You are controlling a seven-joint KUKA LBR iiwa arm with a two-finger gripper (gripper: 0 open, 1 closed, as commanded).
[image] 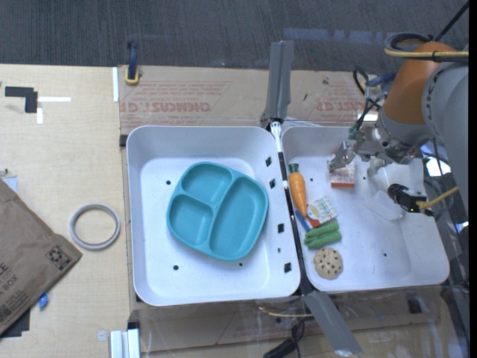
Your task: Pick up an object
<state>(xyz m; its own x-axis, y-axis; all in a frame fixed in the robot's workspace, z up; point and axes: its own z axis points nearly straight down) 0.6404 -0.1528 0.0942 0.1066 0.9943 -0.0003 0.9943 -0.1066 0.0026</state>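
My gripper (345, 157) hangs low over the back left part of the right bin (387, 263). Directly under its tip is a small white box with a red edge (343, 177), and I cannot see whether the two touch. Along the bin's left wall lies an orange carrot (298, 189). Beside the carrot sit a small printed packet (323, 209), a green pea pod (323, 236) and a round cookie (328, 262).
The left bin (149, 222) holds a teal divided plate (218, 210). The grey arm with its orange band (414, 88) and cables cover the right bin's back right corner. On the bench at left lie a roll of tape (95, 225) and a cardboard piece (26, 256).
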